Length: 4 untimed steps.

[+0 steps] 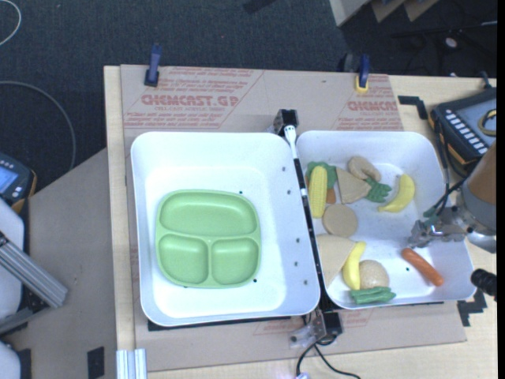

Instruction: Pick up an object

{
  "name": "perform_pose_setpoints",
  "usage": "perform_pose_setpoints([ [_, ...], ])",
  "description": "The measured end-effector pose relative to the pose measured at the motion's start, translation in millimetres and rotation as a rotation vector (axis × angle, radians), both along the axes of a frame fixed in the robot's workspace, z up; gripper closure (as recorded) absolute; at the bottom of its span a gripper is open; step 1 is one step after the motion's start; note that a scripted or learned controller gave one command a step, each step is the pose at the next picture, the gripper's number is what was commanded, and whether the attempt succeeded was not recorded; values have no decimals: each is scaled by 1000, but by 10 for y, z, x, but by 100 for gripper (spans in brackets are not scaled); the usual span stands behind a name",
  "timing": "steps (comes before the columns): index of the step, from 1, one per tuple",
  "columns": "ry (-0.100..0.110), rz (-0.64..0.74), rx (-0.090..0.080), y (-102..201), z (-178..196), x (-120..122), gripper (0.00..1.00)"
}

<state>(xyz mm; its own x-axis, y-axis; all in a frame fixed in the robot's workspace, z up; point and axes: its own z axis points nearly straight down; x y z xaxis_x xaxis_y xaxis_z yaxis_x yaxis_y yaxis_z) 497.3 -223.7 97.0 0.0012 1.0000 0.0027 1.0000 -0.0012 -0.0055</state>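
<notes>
Metal-grey, the fingers (426, 232) sit low inside the right bin (426, 150), near its right wall, just above and to the left of an orange carrot (423, 266); how far apart they stand I cannot tell, and nothing shows between them. The arm (483, 204) comes in from the right edge over that bin's wall. Other toy foods lie in the same bin: a yellow banana (402, 193) up and to the left of the fingers, a corn cob (317, 191) by the left wall, a round tan piece (341, 221) just below it, tan bread-like pieces (359, 178) with green leaves between corn and banana. Near the front wall a second banana (353, 264) touches a pale round piece (372, 275), with a green pod (371, 294) just below. The left bin (150, 164) holds a green divided plate (209, 238). Both bins rest on a cardboard-covered desk (197, 93)
</notes>
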Motion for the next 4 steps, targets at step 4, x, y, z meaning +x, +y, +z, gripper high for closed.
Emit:
perform_pose_setpoints([
  [4, 3, 8, 1, 2674, 1387, -203, 100],
])
